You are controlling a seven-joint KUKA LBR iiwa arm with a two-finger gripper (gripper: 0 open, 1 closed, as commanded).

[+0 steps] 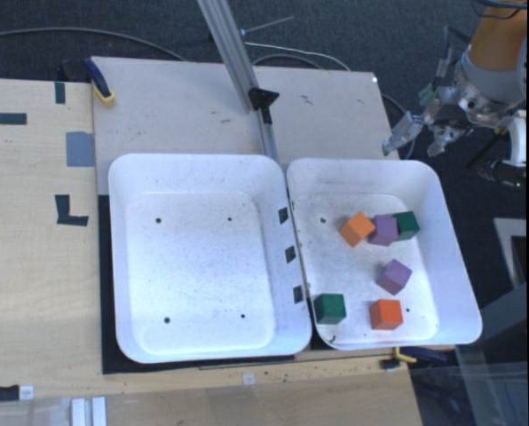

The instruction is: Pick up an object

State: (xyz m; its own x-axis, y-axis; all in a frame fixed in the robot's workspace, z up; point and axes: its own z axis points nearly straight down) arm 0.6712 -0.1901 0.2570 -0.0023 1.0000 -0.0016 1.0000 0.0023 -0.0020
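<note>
Several small cubes lie in the right bin (442, 238). An orange cube (357, 229), a purple cube (384, 230) and a green cube (407, 224) touch in a row near its middle. Below them sit a second purple cube (394, 275), a dark green cube (330, 307) by the bin's left wall, and a red-orange cube (385, 313). My gripper (417, 142) hangs above the bench just beyond the right bin's far right corner, apart from all the cubes. Its fingers are spread, so it is open with nothing between them.
The left bin (122, 238) stands beside the right one, with black clips along the shared wall. A slanted metal rail (233, 51) runs from the top down to the bins' junction. A yellow-handled clamp (100, 82) lies on the bench at back left.
</note>
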